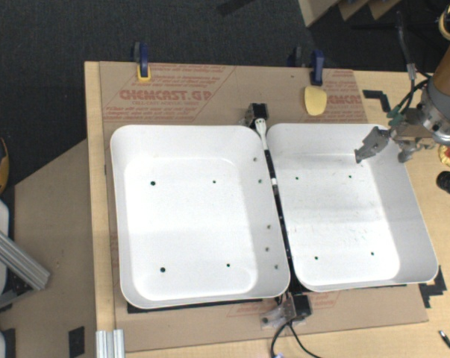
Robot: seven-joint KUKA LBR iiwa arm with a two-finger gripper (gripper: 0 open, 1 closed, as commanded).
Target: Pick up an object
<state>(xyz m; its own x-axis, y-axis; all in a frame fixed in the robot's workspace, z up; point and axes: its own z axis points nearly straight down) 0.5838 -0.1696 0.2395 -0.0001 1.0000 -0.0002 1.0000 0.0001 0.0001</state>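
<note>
Lying side by side on the counter (98,200), the left bin (187,215) and right bin (344,207) are white. At two o'clock, the end effector (368,149) hovers, its grip state unclear. Farther back, red "CHEMCAST GP" lettering (165,94).

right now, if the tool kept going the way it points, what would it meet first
The tool points down and toward the left over the right bin. Nothing lies in that line, so it would likely meet that bin's bare white floor first, though depth is unclear.
</note>
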